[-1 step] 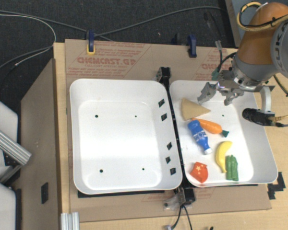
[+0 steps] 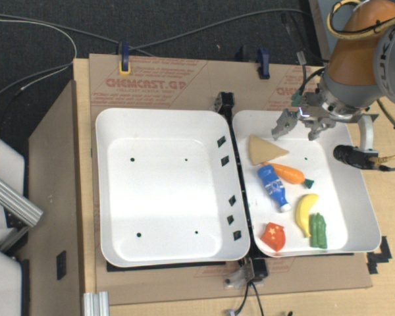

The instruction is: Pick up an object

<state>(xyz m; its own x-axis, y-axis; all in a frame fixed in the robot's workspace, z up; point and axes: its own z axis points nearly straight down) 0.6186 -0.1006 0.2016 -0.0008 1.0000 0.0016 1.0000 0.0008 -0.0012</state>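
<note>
The gripper [image 2: 299, 128] hovers over the far end of the right bin [image 2: 359, 196], fingers spread and gripping nothing. Just below it lies the cheese wedge [image 2: 264, 149], apart from the jaws. Nearer the camera sit a carrot [image 2: 291, 174], blue bottle [image 2: 274, 187], banana [image 2: 305, 212].

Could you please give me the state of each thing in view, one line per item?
gripper: open, holding nothing, above the right bin.
right bin: holds six items.
wedge: lying flat, below the gripper.
carrot: lying flat beside the blue bottle.
blue bottle: on its side.
banana: lying flat.
green vegetable: lying against the banana.
red item: at the near rim.
</note>
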